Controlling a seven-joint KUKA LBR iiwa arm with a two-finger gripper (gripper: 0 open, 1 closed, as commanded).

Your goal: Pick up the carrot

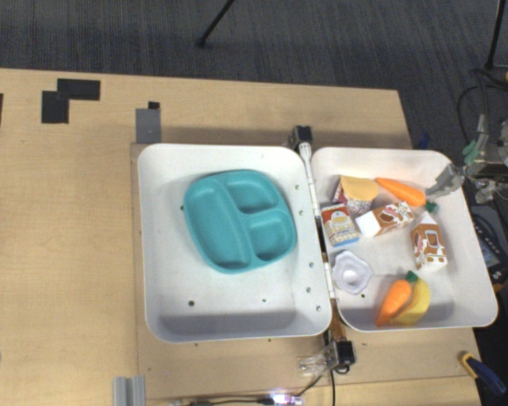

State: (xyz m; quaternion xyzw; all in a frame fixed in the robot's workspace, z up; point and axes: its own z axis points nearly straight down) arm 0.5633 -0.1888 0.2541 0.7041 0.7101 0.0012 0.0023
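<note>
Camera view: claw (448, 180) at the far-right rim of the right bin (478, 265), tip just over the rim, near the upper-right corner. Open or clenched – can't tell from this angle; nothing seen in its grasp. Grey arm body off the bin's right side, w/ cables around it.

Inside the right bin, two orange carrot-like pcs:
- long carrot (400, 191) near the bin's top edge, lying roughly across, green end twd the claw side, just beside the claw tip but apart from it.
- short carrot (395, 298) near the bin's bottom edge, tilted, green top up, touching a yellow fruit (418, 302) on its right.

Also in that bin: yellow cheese wedge (358, 188) left of the long carrot, touching or nearly so; small printed cartons (340, 225) twd the bin's left wall and middle; white block (368, 224) among them; clear cup (351, 273) lower left.

Left bin (165, 252) flush against the right bin's left wall – holds a teal divided plate (237, 220), centred.
</note>
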